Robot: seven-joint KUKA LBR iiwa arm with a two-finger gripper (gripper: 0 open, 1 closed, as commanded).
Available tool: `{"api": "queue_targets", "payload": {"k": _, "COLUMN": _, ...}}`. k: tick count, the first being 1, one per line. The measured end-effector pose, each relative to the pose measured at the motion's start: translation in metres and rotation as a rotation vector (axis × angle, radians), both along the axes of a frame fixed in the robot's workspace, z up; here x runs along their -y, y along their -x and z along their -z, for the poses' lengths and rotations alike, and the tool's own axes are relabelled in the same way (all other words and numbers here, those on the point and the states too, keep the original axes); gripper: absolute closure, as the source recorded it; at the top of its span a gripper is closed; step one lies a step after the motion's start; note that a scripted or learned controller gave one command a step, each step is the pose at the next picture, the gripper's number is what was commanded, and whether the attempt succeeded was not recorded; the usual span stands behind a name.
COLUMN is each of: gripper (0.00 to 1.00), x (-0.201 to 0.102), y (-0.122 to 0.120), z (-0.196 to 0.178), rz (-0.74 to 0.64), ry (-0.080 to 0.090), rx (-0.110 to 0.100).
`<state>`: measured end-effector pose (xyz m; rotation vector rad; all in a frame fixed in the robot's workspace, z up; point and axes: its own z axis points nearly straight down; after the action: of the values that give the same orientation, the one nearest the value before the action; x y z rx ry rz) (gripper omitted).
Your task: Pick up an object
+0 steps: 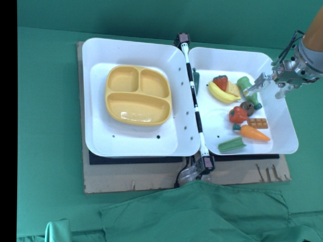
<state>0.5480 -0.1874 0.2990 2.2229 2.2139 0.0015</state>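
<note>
Green cloth (202, 213) lies nearest, and beyond it my tool (270, 85), spread and holding nothing, hovers over the toy food in the right bin (282, 145), pick not yet made.

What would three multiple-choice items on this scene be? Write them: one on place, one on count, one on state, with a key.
1. Where is the plate?
A. left bin
B. right bin
C. on the green cloth

2. How many compartments has the plate?
A. two
B. three
C. five

3. How is the carrot?
A. standing upright
B. hanging over a rim
C. lying flat in the right bin

Key: 1 A, the plate sits inside the left bin's walls. 2 B, two small compartments lie above one long one. 3 C, its whole length rests on the bin floor.
</note>
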Motion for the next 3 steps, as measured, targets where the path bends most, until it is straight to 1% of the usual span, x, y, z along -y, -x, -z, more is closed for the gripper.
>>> {"api": "queue_targets", "payload": {"k": 1, "gripper": 1.0, "x": 0.001, "y": -0.001, "z": -0.013, "rz": 0.004, "ry": 0.003, "rx": 0.006}}
{"api": "queue_targets", "payload": {"k": 2, "gripper": 1.0, "x": -0.002, "y": 0.056, "z": -0.089, "rz": 0.001, "ry": 0.002, "rx": 0.007}}
{"api": "queue_targets", "payload": {"k": 3, "gripper": 1.0, "x": 0.0, "y": 0.081, "z": -0.101, "rz": 0.0, "ry": 0.001, "rx": 0.004}}
